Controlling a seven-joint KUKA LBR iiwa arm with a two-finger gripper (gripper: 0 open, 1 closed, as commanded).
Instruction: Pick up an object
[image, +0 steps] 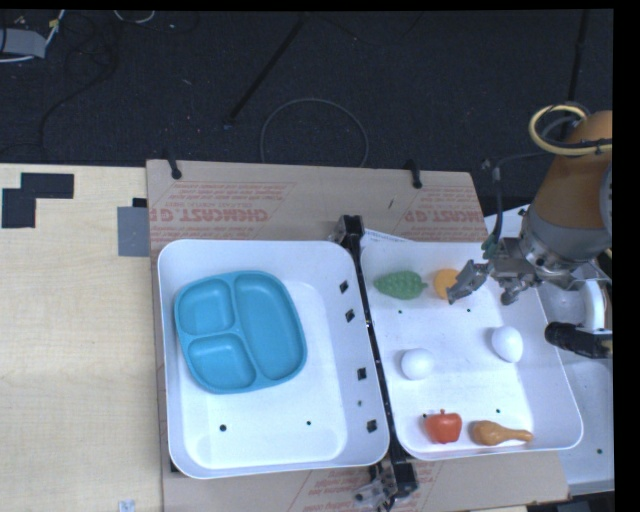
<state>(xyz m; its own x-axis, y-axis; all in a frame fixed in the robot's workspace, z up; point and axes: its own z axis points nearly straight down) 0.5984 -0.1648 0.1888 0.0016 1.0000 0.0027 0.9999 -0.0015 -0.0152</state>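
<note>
Two white eggs (417, 363) (507, 344), one tomato (443, 427)

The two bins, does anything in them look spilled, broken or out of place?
Nothing stands out. The blue tray lies flat in the left bin; the right bin holds loose toy foods, apart and intact. The gripper hovers by the orange piece.

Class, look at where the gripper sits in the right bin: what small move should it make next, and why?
Probably lower onto the orange item just to its left. The gripper sits over the right bin near its far edge with nothing between its fingers, and that item lies closest; the green piece and two white eggs are farther.
</note>
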